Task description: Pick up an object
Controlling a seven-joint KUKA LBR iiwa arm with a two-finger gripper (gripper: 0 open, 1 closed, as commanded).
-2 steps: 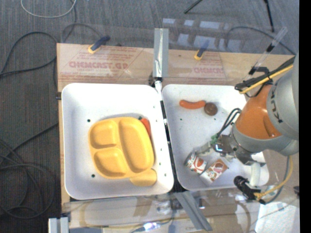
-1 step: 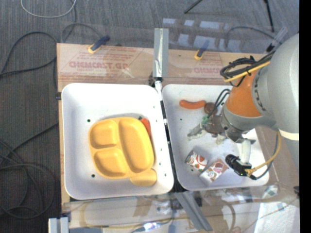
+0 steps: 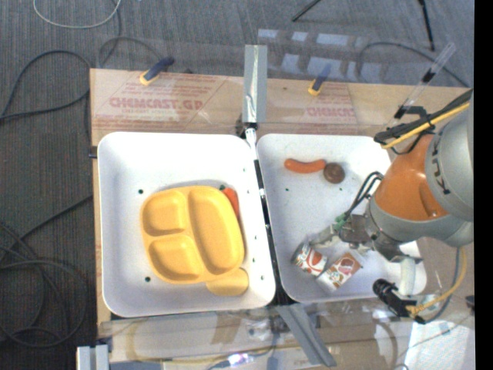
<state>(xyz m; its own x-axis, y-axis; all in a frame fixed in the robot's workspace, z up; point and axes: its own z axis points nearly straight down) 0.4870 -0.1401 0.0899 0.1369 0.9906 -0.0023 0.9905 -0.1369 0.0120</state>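
Observation:
In the right bin (image 3: pixel 308 199), two crumpled white-and-red packets (image 3: pixel 327 264) lie side by side near the front. My gripper (image 3: pixel 340 230) hangs just above and behind them, at the upper edge of the packets; nothing shows clearly in its grasp. An orange sausage (image 3: pixel 305 165) lies at the back of this bin with a small brown ball (image 3: pixel 333 173) right beside it. The arm's orange band (image 3: pixel 404 191) and grey wrist cover the bin's right side.
The left bin (image 3: pixel 123 160) holds a yellow divided tray (image 3: pixel 192 232), upside-down-looking and tilted, with an orange piece (image 3: pixel 232 200) peeking out at its right edge and a yellow lump (image 3: pixel 228 283) at its front corner. A raised rim (image 3: pixel 258 199) separates the bins.

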